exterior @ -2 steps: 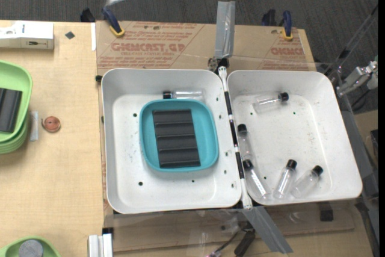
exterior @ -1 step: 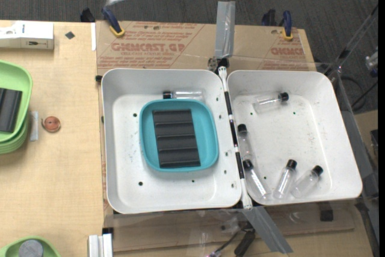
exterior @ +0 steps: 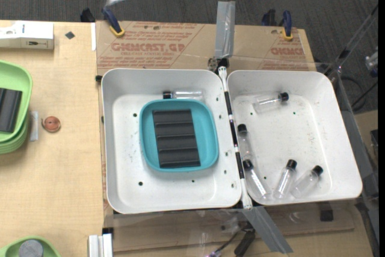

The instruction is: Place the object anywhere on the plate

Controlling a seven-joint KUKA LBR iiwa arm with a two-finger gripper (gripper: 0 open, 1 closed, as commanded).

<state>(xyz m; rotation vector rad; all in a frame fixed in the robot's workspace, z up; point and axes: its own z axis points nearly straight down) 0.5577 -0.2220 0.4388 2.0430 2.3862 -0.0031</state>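
Hand: can't tell if it's wide, narrow or holding anything, so no call on that. Left bin [exterior: 114, 147] has the teal plate [exterior: 146, 129] sitting roughly in the middle, w/ a black ribbed insert [exterior: 175, 138] lying flat on it. One clear vial [exterior: 180, 94] w/ a black cap lies on its side just beside the plate's far rim, on the bin floor and not on the plate; touching the rim or not, can't tell. The rest of the vials are in the right bin [exterior: 328, 129]: one lying near the far side [exterior: 269, 102], cap pointing right; two [exterior: 243, 131] [exterior: 252, 177] tucked along the left wall by the divider; and two more [exterior: 285, 177] [exterior: 308, 179] close together near the front right corner, caps pointing away from the front edge. Both bins sit on a cardboard sheet [exterior: 156, 45] held by blue/yellow clamps [exterior: 112, 22] at the back. Off to the left on the desk [exterior: 66, 189]: a green tray [exterior: 18, 78], a small white box [exterior: 27, 35] and a little copper-ish round thing [exterior: 52, 124].
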